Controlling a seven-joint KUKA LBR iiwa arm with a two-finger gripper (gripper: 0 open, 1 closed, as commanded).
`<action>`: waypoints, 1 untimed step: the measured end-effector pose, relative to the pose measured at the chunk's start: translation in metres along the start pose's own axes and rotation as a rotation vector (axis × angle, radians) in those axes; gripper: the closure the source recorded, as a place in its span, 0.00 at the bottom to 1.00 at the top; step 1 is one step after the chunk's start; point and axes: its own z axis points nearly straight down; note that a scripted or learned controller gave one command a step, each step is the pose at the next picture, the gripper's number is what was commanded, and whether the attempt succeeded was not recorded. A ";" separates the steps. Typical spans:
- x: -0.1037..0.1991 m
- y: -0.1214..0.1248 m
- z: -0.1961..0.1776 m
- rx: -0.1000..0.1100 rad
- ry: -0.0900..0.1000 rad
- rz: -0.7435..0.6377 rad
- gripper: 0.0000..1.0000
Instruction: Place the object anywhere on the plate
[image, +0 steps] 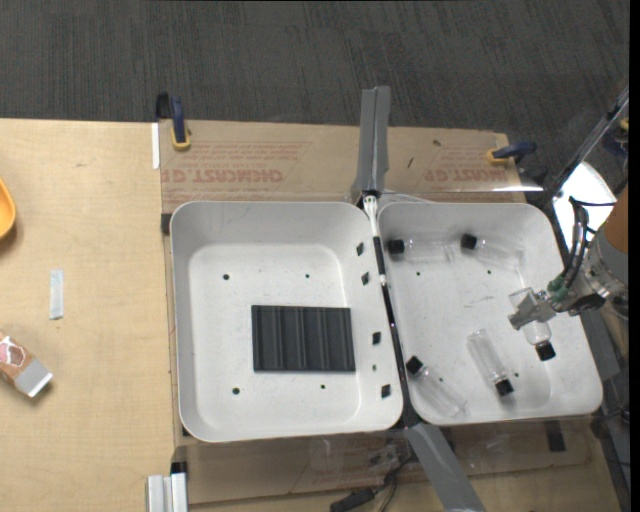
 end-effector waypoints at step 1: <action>0.055 0.017 -0.064 0.001 -0.002 0.379 1.00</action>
